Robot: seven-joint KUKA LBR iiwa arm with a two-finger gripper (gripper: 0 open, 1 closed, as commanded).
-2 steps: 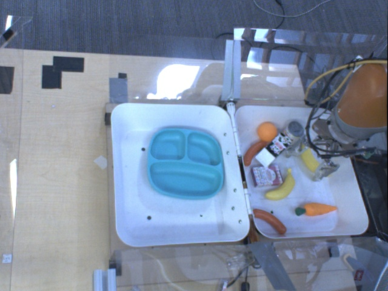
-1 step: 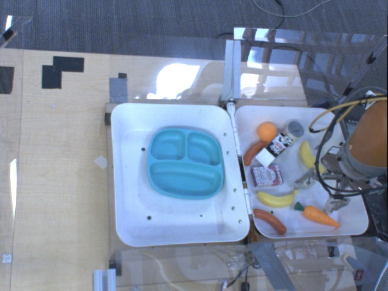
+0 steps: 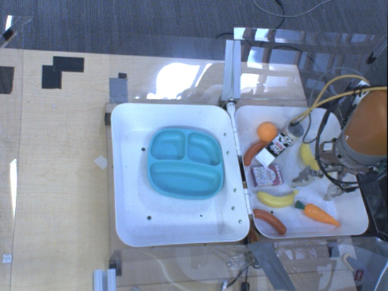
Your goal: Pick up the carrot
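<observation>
Carrot, small, orange and tapered with a green stub (image 3: 319, 214), lies flat at about five o'clock in the right-hand shallow white bin (image 3: 362, 223), leaf end towards a yellow plastic banana (image 3: 276, 198) just beside it. The metal two-finger pincer (image 3: 318, 183) hangs near, at the carrot's twelve o'clock, fingers apart and holding nothing, probably lined up to descend. The blue three-compartment plate (image 3: 185, 163) sits mid left bin, well apart.
</observation>
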